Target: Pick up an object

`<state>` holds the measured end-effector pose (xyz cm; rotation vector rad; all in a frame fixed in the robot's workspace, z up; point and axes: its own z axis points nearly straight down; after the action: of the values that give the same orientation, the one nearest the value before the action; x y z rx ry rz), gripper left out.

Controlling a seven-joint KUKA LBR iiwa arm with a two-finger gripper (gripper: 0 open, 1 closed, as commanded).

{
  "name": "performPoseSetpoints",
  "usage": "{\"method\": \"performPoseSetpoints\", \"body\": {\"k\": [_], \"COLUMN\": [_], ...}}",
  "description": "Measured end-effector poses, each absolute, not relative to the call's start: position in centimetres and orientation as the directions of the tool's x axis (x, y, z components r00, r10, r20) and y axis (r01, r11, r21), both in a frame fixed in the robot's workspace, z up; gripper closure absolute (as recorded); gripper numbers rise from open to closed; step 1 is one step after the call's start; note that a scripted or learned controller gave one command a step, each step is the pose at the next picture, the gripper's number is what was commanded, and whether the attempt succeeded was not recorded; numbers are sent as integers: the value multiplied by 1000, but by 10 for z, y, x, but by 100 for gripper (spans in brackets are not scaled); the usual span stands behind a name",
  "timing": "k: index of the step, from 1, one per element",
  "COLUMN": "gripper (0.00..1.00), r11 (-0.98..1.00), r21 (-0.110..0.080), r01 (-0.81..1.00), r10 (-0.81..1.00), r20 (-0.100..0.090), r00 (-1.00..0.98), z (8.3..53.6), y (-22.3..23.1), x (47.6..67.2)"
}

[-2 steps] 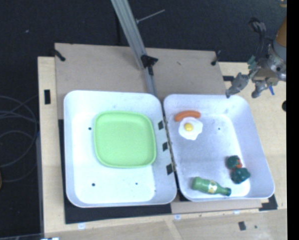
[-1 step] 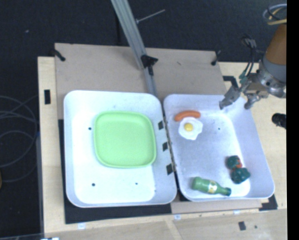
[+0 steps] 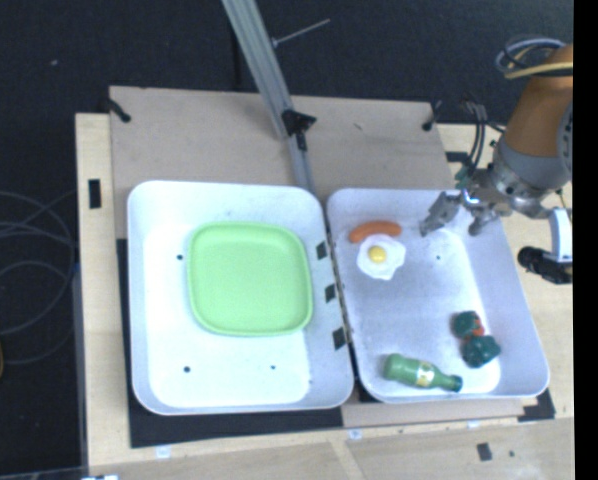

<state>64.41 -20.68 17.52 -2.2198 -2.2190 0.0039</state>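
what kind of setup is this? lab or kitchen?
Likely a robot grasping lab bench, not a kitchen: two white bins side by side, toy food such as a fried egg and green bottle, and an arm's end effector above.

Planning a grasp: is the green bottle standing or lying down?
Lying down: the green bottle rests on its side on the right bin's floor, neck toward the view's right.

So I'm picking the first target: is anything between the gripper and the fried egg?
Nothing visible. The gripper hangs open over the right bin's upper right part, and the egg lies to its left across bare bin floor. The sausage lies just above the egg, off that line.
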Motion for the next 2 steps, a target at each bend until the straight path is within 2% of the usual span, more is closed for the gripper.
{"method": "performPoseSetpoints", "body": {"k": [1,2], "gripper": [0,100], "r11": [-1,-1], "r21": [-4,2], "r01": [1000,1000], "r10": [1000,1000], "r20": [0,-1], "r00": [1,1], "z": [121,135], "y": [-206,-207], "x": [633,635]}}
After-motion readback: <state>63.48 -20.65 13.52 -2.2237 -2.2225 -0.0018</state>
